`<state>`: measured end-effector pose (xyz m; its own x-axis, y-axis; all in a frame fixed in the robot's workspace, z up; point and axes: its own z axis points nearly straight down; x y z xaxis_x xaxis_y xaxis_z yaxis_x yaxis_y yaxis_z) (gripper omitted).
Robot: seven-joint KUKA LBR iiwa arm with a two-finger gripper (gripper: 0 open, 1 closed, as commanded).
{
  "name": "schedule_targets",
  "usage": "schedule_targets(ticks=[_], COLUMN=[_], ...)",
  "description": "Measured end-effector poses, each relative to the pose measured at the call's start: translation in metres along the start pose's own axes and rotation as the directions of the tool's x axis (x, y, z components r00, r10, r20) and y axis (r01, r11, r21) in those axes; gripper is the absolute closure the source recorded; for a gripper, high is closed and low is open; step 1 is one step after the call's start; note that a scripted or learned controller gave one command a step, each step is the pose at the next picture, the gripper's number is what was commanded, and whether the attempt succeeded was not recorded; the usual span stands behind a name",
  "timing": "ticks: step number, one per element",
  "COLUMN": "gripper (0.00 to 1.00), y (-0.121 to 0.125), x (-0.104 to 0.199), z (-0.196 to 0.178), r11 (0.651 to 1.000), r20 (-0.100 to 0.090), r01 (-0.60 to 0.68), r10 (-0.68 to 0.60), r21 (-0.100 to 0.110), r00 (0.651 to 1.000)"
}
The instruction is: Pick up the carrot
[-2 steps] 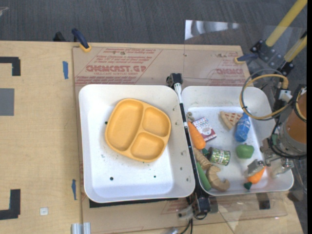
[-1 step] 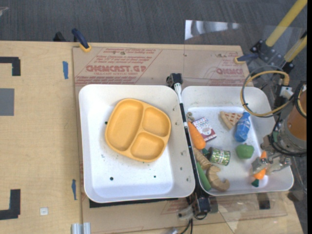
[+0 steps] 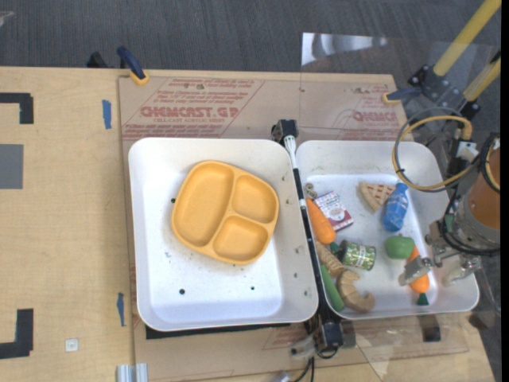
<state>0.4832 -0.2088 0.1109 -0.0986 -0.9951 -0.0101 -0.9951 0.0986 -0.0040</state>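
An orange carrot [image 3: 320,222] lies slanted by the left wall of the right bin [image 3: 374,156], next to a small red and white packet [image 3: 334,209]. A second, smaller orange piece with a dark green end [image 3: 421,284] lies near the bin's front right corner. My gripper [image 3: 435,274] hangs over that corner, open, its left finger [image 3: 413,272] right above the small orange piece. Nothing shows between the fingers. The big carrot is far to the gripper's left.
The right bin also holds a blue bottle [image 3: 395,208], a waffle-like wedge [image 3: 374,193], a green lump [image 3: 399,247], a green can [image 3: 359,255], a tan curved piece [image 3: 355,292] and a long green vegetable [image 3: 331,289]. In the left bin [image 3: 151,237] sits a yellow divided plate [image 3: 225,211]. Cables [image 3: 425,153] loop over the right bin's far corner.
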Motion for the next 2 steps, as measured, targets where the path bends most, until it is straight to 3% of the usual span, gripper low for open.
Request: schedule_targets(ticks=[1, 2], gripper=[0.0, 1.0], y=[0.004, 0.001], x=[-0.034, -0.042], z=[0.021, 0.01], r11=[0.989, 0.988], r20=[-0.015, -0.004], r01=[0.15, 0.154], r10=[-0.15, -0.154], r21=[0.0, 0.009], r00=[0.989, 0.988])
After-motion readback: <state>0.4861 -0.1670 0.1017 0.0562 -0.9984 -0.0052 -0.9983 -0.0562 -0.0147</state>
